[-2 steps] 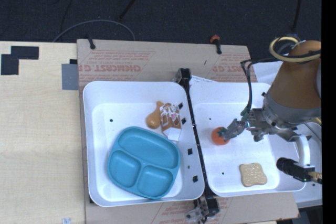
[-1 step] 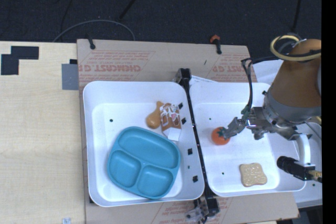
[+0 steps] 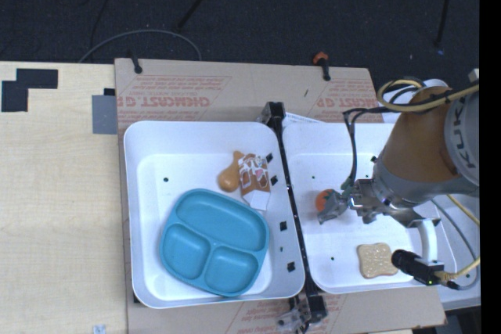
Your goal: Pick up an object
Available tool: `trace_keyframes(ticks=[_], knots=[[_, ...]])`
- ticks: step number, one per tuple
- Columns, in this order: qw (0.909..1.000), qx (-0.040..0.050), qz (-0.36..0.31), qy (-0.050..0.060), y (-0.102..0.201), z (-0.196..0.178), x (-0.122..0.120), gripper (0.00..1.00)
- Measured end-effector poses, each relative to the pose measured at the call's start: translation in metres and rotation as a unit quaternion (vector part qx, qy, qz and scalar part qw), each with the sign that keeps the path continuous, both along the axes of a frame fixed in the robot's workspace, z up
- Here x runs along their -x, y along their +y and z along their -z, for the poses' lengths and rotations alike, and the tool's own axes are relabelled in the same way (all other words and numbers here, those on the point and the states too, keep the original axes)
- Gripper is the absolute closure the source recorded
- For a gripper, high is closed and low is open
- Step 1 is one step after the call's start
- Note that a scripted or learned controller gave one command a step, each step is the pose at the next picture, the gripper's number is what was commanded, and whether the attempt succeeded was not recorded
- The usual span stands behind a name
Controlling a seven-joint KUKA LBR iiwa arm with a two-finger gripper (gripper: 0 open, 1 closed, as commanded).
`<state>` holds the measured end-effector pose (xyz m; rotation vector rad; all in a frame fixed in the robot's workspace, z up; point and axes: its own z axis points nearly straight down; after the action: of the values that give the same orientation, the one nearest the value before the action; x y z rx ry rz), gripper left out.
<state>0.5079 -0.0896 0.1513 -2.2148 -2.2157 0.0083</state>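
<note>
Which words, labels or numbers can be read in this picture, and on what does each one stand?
"CHEMCOZT. G P": red print on the cardboard, left part, seen upside down; the letters are blurred, so this reading is unsure.
The same print repeats on the right part and along the bottom edge, too blurred to read.
"KU": on the arm, cut by the edge.
The small packet bears marks too small to read.
</note>
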Motion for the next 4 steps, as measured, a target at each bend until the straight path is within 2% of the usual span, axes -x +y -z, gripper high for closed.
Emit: trace_keyframes(ticks=[1,2,3,4], knots=[[1.0000,0.0002,0.000,-0.002,0.003,0.062,-0.002,0.00],[1.0000,0.0003,0.002,-0.002,0.003,0.064,-0.001,0.00],[1.0000,0.0001,0.005,-0.003,0.001,0.053,-0.002,1.00],[1.0000,0.0008,0.000,-0.005,0.006,-0.001,0.007,1.00]])
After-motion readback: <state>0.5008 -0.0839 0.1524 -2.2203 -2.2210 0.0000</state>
